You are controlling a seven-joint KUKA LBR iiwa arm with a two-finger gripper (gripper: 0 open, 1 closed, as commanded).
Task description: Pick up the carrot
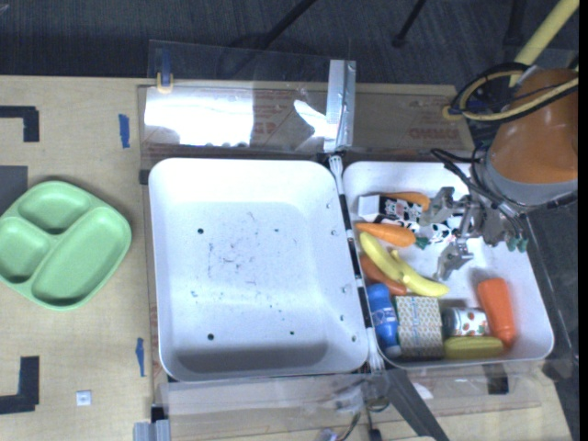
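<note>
Left white bin (248, 265) sits beside the right white bin (537, 338). The right bin contains a yellow banana (404, 269), a blue bottle (383, 315), a speckled sponge block (419, 324), a small can (466, 321) and an orange cylinder (497, 307). A green divided plate (60, 243) lies on the bench, well left of both bins.
</note>
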